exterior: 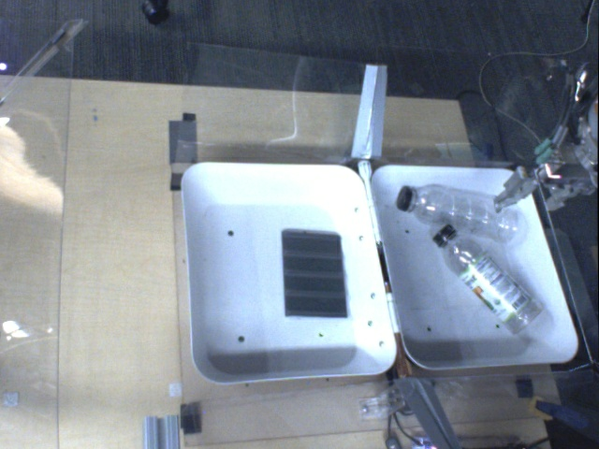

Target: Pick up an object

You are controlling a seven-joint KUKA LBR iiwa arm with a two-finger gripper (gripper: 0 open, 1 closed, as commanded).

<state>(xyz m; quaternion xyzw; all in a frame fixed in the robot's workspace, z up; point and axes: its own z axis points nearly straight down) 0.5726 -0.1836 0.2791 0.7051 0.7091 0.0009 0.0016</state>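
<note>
Two clear plastic bottles with black caps lie in the right bin (562, 340). One bottle (459, 209) rests along the far side, cap pointing left. The other bottle (489, 281), with a label, lies diagonally toward the near right corner. A black ribbed rectangular pad (314, 272) lies flat in the middle of the left bin (211, 279). My gripper (515, 191) hangs at the far right corner of the right bin, just above the base end of the far bottle. Nothing can be seen held in it.
A metal upright (371, 110) stands behind the seam between the bins. Clear panels line the bench at the left and back. Cables hang around the arm (576, 148) at the right edge.
</note>
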